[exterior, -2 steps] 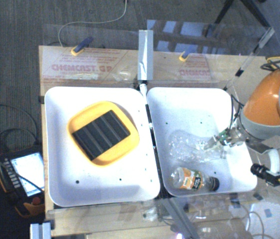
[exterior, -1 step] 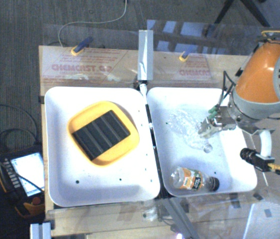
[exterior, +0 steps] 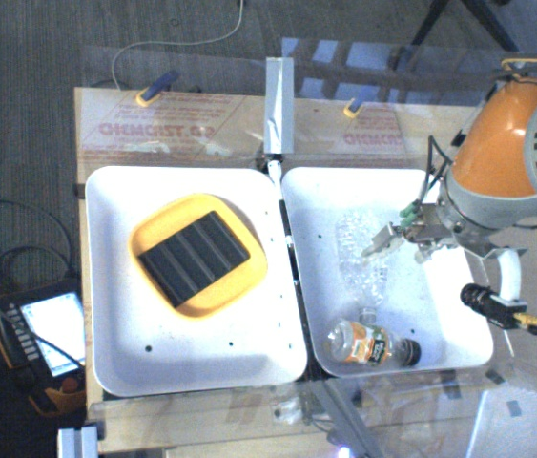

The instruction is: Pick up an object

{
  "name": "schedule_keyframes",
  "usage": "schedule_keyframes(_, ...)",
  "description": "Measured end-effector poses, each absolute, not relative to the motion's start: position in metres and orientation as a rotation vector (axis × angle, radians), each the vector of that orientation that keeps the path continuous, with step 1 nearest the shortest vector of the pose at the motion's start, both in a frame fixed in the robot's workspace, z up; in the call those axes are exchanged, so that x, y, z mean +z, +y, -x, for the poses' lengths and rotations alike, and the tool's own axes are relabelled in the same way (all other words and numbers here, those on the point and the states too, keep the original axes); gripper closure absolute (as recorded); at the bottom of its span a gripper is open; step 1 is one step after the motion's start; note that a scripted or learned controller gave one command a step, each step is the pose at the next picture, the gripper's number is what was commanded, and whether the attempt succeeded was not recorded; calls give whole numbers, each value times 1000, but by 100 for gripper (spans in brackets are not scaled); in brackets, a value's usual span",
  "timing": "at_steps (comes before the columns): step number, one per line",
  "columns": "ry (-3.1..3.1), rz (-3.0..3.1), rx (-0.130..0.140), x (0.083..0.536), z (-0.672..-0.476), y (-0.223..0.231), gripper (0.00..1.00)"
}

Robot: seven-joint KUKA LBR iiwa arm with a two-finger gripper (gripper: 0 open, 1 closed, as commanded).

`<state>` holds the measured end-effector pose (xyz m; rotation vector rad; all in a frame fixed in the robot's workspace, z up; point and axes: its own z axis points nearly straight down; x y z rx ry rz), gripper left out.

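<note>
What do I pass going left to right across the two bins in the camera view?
Left bin → yellow tray with black insert → right bin → clear crinkled plastic → gripper on the arm.

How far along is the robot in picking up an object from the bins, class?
Done: the gripper has reached over the right bin, beside a crinkled clear plastic item. In hand: nothing shows between its fingers. Left: closing on something and lifting it. The plastic bottle lies at that bin's near edge, and the yellow object with a dark ribbed top sits in the left bin.
</note>
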<state>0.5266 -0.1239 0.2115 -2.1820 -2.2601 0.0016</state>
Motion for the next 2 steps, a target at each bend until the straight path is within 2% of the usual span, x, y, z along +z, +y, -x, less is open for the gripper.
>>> schedule_keyframes(1, -2367, 2083, -11, 92, -528, -130, 0)
schedule_keyframes(2, -2326, 2131, -7, 91, -546, -111, 0)
